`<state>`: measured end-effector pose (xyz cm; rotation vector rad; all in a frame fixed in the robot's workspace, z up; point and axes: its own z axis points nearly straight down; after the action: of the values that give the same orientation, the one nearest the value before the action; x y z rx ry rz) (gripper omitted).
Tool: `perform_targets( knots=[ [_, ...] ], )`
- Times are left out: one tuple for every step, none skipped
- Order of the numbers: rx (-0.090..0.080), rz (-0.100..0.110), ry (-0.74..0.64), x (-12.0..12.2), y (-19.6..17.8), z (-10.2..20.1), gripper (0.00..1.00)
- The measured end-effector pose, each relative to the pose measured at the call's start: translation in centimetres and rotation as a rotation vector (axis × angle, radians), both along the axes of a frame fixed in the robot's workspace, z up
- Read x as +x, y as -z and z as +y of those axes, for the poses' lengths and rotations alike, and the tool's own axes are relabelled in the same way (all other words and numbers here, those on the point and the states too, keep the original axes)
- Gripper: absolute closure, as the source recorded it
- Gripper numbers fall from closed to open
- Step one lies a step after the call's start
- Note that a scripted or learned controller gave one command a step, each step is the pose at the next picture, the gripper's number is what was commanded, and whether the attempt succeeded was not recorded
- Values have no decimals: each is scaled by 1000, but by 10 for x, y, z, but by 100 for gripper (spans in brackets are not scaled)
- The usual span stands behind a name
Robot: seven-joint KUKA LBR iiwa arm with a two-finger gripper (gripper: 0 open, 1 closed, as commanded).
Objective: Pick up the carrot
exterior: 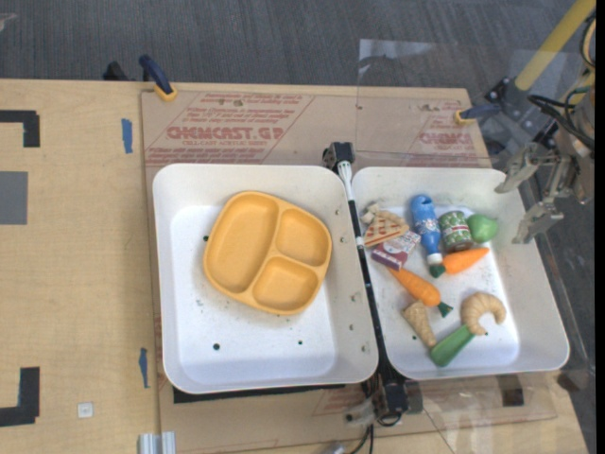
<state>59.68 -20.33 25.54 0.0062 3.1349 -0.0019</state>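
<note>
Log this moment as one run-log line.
gripper: above right bin's right rim, holding nothing | carrots: both lying in right bin | yellow plate: left bin | pick: not yet done

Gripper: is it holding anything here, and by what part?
Nothing is held. The gripper hangs over the right bin's far right edge, apart from both carrots.

Toys are crowding the right bin (539,282), a blue bottle (425,225), can (455,231) and croissant (484,310) hemming the carrot (418,286); room is opening, apparently, along the bin's right side.
</note>
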Motion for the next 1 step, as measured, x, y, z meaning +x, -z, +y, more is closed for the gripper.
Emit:
perform_targets(
  knots=[
    [5,12,-26,-31,156,44,0]
  ],
)
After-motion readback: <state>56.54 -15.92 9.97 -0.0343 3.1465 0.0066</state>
